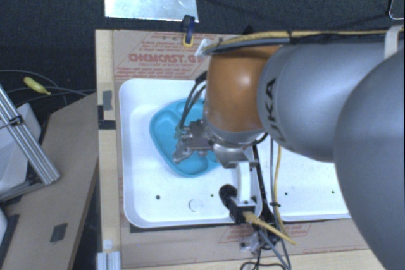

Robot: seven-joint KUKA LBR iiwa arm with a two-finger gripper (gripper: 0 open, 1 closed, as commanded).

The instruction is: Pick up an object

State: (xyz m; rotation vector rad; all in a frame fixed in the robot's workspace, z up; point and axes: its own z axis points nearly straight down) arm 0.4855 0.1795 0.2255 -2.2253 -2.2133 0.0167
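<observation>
Blue and glossy, a shallow bowl-like object [169, 136] lies in the left white bin [136, 155], toward the bin's middle and back, its right part hidden beneath the arm [304, 98]. Bare white floor runs between the object and the bin's left wall and front rim [171, 219]. The orange band [234, 92] and grey wrist hang directly over the object's right side, covering the gripper; whether its fingers are spread or closed cannot be told. Printed cardboard [152, 57] borders the bin's far edge. Cables [275, 199] trail over the front rim.
</observation>
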